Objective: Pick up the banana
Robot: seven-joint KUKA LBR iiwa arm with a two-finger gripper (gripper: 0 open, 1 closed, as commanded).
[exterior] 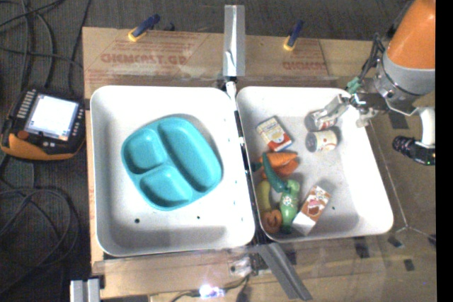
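Note:
The banana (263, 194) is a small yellow piece lying against the left wall of the right bin (368, 173), partly tucked under a green toy (281, 182). My gripper (320, 117) hangs over the upper part of the right bin, well up and to the right of the banana. It sits just above a small can (323, 141) lying on its side. Nothing shows in the gripper's grasp.
An orange carrot-like toy (282, 160), a small carton (274, 132), a second carton (313, 205) and an orange piece (272, 220) crowd around the banana. The left bin (113, 216) bears a blue divided plate (172, 160). A metal divider (233, 46) stands behind the bins.

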